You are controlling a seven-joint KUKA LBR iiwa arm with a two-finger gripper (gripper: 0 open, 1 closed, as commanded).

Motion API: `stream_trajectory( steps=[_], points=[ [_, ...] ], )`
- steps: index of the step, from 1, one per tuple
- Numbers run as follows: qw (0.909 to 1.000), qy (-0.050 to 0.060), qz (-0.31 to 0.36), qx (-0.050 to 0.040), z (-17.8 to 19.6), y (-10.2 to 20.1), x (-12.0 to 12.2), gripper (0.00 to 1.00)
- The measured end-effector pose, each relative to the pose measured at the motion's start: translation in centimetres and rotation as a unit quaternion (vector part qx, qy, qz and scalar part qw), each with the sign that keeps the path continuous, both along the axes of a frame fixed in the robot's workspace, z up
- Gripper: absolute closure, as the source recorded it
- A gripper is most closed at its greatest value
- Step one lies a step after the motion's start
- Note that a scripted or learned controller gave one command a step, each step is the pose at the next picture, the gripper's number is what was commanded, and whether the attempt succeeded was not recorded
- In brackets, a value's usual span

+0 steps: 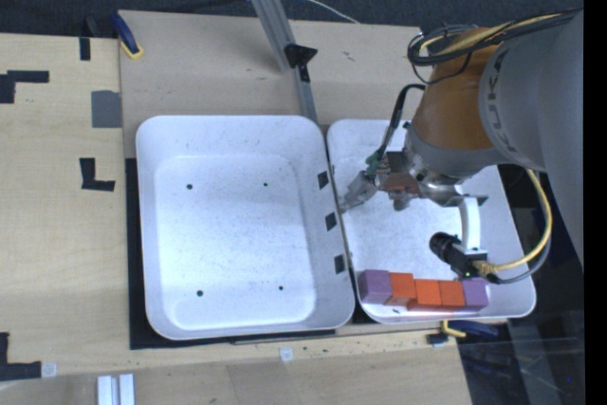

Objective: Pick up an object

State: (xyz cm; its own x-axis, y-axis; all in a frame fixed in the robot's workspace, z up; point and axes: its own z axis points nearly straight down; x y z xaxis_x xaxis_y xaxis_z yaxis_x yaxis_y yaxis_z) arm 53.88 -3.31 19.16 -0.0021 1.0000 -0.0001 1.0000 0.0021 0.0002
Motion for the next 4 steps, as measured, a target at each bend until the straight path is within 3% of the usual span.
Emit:
stream_trajectory(
  steps=[1, 2, 3, 4],
  points=[
    [1.0, 0.0, 0.0, 0.0001, 0.0, 0.8, 4.3, 0.0],
    [1.0, 0.001, 0.0, 0.0001, 0.0, 2.4, 5.4, 0.0],
    [1.0, 0.001, 0.001, 0.0005, 0.6, 6.5, 3.9, 0.0],
    [1.0, 0.001, -0.001, 0.0003, 3.7, 5.2, 0.4, 0.0]
  ],
)
